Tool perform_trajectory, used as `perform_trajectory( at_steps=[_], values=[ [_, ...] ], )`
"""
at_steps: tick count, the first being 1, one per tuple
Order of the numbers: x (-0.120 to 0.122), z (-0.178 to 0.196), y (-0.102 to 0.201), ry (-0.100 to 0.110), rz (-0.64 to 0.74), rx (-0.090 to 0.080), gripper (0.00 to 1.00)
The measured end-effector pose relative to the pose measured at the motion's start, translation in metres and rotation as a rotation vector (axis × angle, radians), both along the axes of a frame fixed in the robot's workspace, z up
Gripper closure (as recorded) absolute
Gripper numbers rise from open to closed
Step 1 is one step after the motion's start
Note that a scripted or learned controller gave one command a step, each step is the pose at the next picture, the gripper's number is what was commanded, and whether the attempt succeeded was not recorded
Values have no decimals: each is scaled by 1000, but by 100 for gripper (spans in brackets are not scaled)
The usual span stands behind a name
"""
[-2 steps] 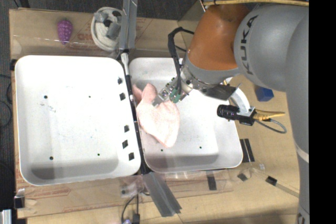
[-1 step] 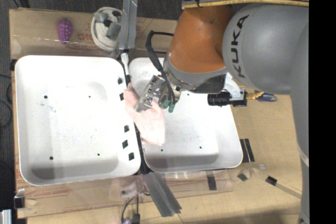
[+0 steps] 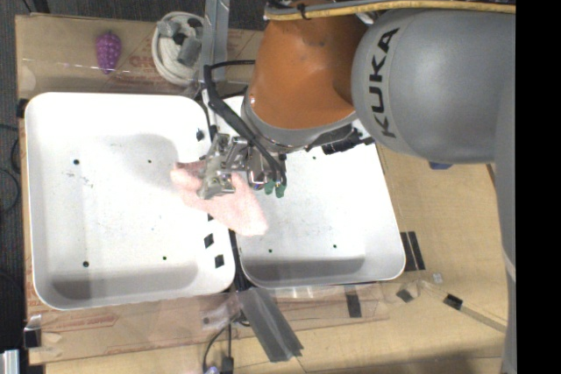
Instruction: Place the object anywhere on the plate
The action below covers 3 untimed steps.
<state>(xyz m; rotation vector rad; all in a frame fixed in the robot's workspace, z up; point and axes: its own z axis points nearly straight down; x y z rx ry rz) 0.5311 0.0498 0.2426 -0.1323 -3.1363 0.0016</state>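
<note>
A pale pink plate (image 3: 235,208) lies tilted across the ridge between the left bin (image 3: 96,188) and the right bin (image 3: 342,223). My gripper (image 3: 230,172) hangs directly over the plate's upper left part, its metal end low and close to the pink surface. The gripper's body hides what lies beneath it, so I cannot make out any object there. The grey arm with its orange band (image 3: 302,74) covers the back of the right bin.
A small purple grape-like item (image 3: 108,51) rests on the bench behind the left bin. A white coil of cable (image 3: 178,44) sits by a grey post at the back. Black tape marks and a grey bracket (image 3: 267,324) line the front edge.
</note>
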Motion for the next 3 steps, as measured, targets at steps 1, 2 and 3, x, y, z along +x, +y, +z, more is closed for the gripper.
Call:
perform_trajectory(
  at_steps=[1,2,3],
  values=[
    [-7,-9,53,0,92,0,100],
    [-30,-11,99,1,93,0,100],
    [-30,-11,99,0,92,0,0]
  ],
)
